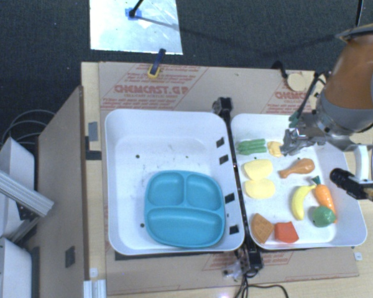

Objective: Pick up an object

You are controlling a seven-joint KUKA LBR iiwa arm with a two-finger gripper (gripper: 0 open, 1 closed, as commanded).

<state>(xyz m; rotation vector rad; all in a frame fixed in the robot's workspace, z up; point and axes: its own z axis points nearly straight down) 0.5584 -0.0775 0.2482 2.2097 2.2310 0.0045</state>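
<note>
**benchwatcher:** The grey arm with the orange band is chopped off by the right edge, so its upper part is out of view. The gripper is a blurry metal lump; can't tell how it's set. The small pale yellow piece just beside it is partly covered too.

**pixelpeeper:** Same here. The black cylindrical part on the right runs toward the frame edge. And the grey metal bracket at far left is cut off. The small yellow-and-blue object up top is too tiny to identify.
</note>
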